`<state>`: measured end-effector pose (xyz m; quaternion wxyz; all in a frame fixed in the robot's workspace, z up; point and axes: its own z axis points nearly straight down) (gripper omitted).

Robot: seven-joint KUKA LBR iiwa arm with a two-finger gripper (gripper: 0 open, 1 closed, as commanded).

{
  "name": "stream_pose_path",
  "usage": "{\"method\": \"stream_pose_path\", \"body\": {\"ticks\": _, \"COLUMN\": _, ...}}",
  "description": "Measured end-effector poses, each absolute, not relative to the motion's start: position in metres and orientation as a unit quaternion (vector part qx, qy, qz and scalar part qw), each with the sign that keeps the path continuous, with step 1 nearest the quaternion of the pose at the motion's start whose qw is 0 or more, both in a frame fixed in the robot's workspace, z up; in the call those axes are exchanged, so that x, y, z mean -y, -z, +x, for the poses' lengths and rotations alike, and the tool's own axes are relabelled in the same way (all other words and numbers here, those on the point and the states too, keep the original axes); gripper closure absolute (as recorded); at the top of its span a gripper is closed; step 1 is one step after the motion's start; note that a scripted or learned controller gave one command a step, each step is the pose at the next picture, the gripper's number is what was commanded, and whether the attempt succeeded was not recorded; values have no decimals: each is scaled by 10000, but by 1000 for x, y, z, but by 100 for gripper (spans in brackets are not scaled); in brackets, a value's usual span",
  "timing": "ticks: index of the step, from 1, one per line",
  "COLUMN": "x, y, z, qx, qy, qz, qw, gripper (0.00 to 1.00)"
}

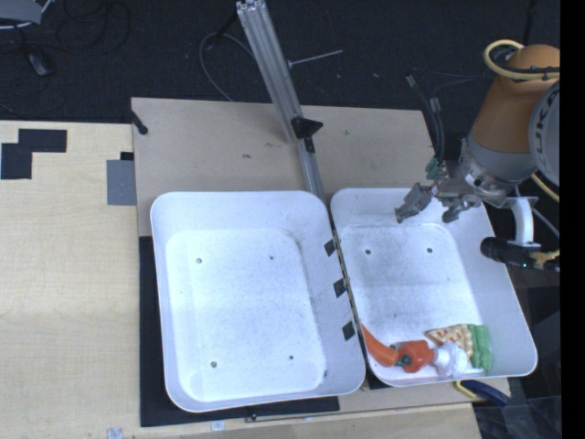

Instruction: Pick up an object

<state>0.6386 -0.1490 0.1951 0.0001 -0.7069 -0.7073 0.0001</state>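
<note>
1 fixed camera looks down at a slant from above the bench (pixel 228 144), taking in both white bins (pixel 183 210) whole; the arm (pixel 512 117) enters from the right edge.

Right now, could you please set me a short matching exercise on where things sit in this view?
Things:
1. tool
2. orange-red toy
3. green piece
4. left bin

Places:
A. near right corner of the right bin
B. over the right bin's far rim
C. beside the right bin, clips between
D. near edge of the right bin, toward the clips

Pairs: 1-B, 2-D, 3-A, 4-C
</note>
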Motion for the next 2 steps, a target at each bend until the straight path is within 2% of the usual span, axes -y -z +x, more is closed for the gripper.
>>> {"method": "stream_pose_path", "body": {"ticks": 1, "x": 161, "y": -85, "z": 586, "qx": 7068, "qy": -6, "qz": -7075, "qw": 10, "gripper": 0}}
{"method": "stream_pose_path", "body": {"ticks": 2, "x": 163, "y": -89, "z": 522, "qx": 7068, "qy": 12, "qz": -7074, "qw": -17, "gripper": 0}}
